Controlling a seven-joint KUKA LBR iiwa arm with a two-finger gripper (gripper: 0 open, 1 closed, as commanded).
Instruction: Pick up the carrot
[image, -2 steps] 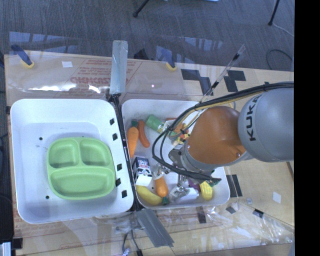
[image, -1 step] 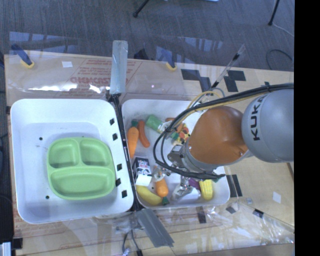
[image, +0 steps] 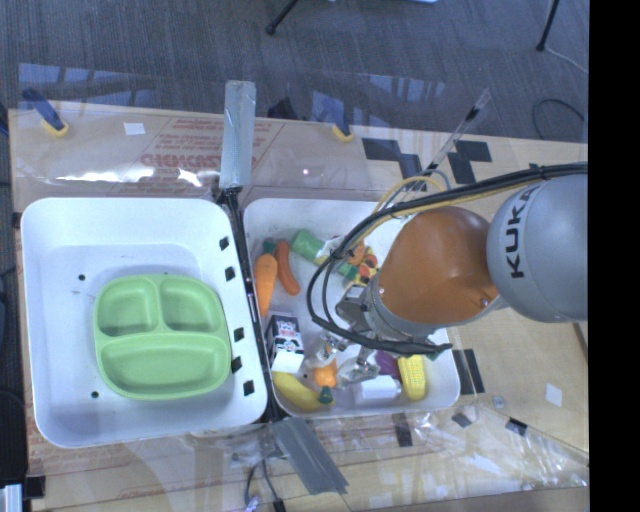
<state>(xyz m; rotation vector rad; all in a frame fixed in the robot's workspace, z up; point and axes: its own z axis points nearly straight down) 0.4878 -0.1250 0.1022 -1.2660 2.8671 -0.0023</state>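
Over the right bin (image: 445, 215), the gripper (image: 350, 362) is hanging low among the toys, and I cannot tell its state; the carrot (image: 265, 281) is lying apart, against the bin's left wall.

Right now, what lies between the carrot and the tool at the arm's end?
In the camera view, a small black-and-white carton and bare white bin floor lie between the carrot and the tool.

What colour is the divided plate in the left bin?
Light green; the divided plate shows clearly in the camera view, in the left bin.
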